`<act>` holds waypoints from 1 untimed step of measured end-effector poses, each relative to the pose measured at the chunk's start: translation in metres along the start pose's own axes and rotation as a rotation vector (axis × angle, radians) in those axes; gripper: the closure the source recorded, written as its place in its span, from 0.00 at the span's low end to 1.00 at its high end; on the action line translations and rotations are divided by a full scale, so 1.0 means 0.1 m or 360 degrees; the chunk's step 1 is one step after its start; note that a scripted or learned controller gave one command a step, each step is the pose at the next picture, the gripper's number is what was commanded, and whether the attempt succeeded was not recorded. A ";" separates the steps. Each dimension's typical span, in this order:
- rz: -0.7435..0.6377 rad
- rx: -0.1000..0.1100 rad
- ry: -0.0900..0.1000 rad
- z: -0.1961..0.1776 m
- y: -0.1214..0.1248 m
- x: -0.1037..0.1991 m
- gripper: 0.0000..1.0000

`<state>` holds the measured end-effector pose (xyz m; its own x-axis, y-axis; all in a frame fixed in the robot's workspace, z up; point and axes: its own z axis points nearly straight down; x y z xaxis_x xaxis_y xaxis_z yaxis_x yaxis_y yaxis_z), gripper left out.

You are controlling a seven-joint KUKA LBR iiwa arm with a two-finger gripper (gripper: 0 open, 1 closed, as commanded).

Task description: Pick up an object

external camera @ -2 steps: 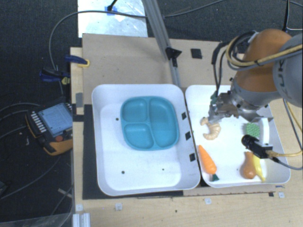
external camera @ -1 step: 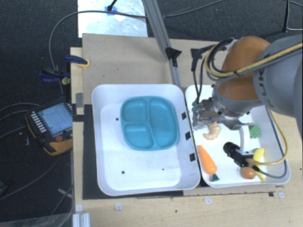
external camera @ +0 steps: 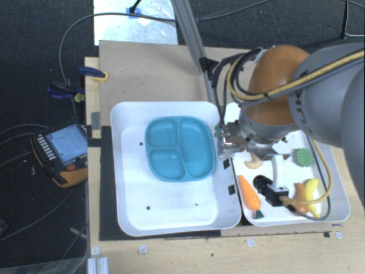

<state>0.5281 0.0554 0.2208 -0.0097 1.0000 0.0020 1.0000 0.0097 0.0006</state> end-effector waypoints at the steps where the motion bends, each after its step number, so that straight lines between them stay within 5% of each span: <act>1: -0.0001 -0.0001 0.0000 -0.05 -0.10 0.45 1.00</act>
<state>0.5177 0.1003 0.2261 -0.0103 0.9999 0.0022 0.9999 0.0103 0.0010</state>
